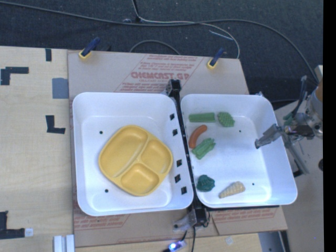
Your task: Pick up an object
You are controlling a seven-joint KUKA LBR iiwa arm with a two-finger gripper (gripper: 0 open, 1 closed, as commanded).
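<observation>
The right bin [262,105] holds several toy foods. A green bar [201,117] and a green leafy piece [226,119] lie at its far side. An orange sausage [197,135] and a light green vegetable [204,147] sit below them near the left wall. A dark green broccoli [205,182] and a pale yellow corn cone [231,189] rest near the front. My gripper [269,135] hangs over the bin's right wall, apart from all the toys, with nothing seen in it.
The left bin [86,109] carries a yellow divided plate [136,159]. A black divider with clips [181,140] runs between the bins. Cables [236,25] cross the dark floor behind, and two yellow-blue clamps [89,48] hold the cardboard base.
</observation>
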